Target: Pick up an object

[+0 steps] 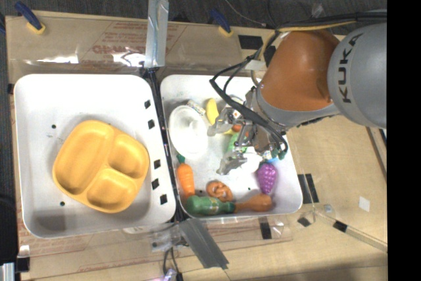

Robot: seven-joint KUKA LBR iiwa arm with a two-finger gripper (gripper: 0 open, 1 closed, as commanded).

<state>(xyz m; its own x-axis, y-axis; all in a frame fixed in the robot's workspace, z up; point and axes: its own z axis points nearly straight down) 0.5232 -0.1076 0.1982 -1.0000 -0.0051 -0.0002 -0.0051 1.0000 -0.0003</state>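
My gripper (224,146) hangs over the middle of the right bin (289,171), and its two metal fingers (219,127) stand apart, open, with the white bin floor between them. A white bowl (187,129) lies just left of the fingers. A yellow banana (212,110) sits behind them, partly under the wrist. Purple grapes (266,176) lie to the lower right. An orange carrot (185,179) rests by the bin's left wall. A small green piece (237,149) shows close to the lower finger, and I cannot tell what it is.
Along the right bin's front wall lie a green vegetable (209,206), a round brown-orange toy (220,191) and a brown sausage-like piece (256,203). The left bin (33,115) holds a yellow divided tray (100,164). Cables (227,76) loop above the wrist.
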